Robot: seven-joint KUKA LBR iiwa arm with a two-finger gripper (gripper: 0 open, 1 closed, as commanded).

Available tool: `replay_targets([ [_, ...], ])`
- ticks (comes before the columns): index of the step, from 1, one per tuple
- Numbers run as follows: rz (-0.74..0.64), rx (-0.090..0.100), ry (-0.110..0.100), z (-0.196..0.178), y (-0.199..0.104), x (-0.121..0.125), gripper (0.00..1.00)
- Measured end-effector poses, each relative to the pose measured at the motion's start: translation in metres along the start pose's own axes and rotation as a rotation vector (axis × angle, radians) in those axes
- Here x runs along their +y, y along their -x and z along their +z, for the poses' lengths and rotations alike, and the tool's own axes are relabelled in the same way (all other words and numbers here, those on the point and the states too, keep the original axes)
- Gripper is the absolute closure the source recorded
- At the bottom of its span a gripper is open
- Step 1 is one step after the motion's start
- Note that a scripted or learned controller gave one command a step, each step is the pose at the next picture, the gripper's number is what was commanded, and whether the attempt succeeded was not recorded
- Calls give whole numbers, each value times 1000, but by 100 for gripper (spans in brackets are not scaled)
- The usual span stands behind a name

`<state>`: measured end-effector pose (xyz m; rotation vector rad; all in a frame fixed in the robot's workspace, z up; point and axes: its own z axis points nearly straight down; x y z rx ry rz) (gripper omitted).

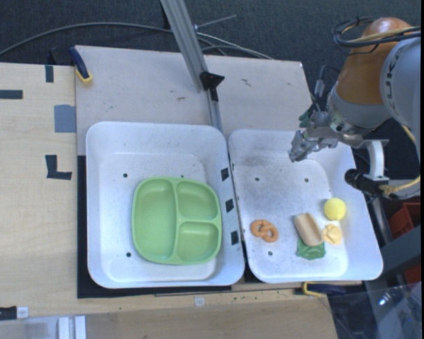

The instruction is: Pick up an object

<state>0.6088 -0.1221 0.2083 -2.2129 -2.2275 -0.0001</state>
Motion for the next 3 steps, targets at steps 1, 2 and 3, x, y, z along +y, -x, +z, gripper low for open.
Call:
replay_targets([
  [1, -2, 1, 1, -2, -61, 22, 100],
  [2, 0, 0, 1, -3, -105, 31, 100],
  [3, 0, 0, 0, 0, -152, 45, 100],
])
